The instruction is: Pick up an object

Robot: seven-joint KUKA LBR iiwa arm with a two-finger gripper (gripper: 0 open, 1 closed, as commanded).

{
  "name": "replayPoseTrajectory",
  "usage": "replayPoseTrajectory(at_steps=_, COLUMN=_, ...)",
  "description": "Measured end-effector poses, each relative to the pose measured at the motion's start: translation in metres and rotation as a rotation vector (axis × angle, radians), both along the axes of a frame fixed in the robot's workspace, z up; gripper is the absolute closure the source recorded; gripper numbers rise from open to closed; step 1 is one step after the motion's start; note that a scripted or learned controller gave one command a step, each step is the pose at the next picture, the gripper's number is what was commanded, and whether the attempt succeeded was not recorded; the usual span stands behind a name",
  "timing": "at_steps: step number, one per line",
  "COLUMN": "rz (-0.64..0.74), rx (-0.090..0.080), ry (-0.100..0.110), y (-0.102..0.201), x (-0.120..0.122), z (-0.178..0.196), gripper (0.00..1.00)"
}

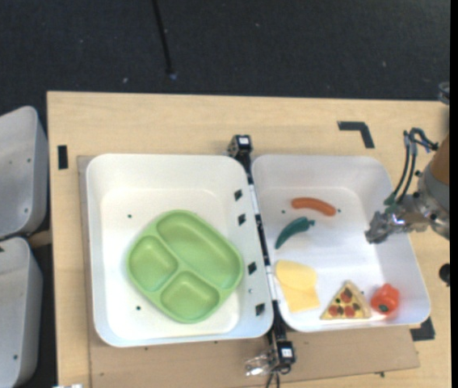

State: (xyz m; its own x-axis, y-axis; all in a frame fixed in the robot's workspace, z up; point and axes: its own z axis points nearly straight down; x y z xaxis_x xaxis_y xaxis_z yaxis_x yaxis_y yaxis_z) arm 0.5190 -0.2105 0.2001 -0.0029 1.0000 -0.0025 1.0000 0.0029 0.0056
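Note:
The right white bin (350, 172) holds several toy foods. An orange-red sausage (313, 205) lies toward the back, with a dark green pepper (293, 230) just in front of it. A yellow cheese piece (297, 284) sits at the front left, a pizza slice (346, 303) beside it, and a red tomato (385, 298) at the front right corner. My gripper (378, 231) reaches in over the right rim of this bin, above bare floor, apart from all the foods.
The left white bin (107, 192) holds a green divided plate (184, 265). A black divider with clips (253, 225) runs between the bins. The arm's cables (413, 164) rise at the right edge. Wooden bench (172, 124) surrounds the bins.

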Motion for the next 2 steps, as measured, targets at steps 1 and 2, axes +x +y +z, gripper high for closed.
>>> replayPoseTrajectory(at_steps=1, rz=0.000, rx=0.000, ry=-0.001, y=-0.002, x=0.001, z=0.044, gripper=1.00)
replayPoseTrajectory(at_steps=2, rz=0.004, rx=0.002, ry=0.005, y=0.052, x=0.010, z=0.040, gripper=1.00)
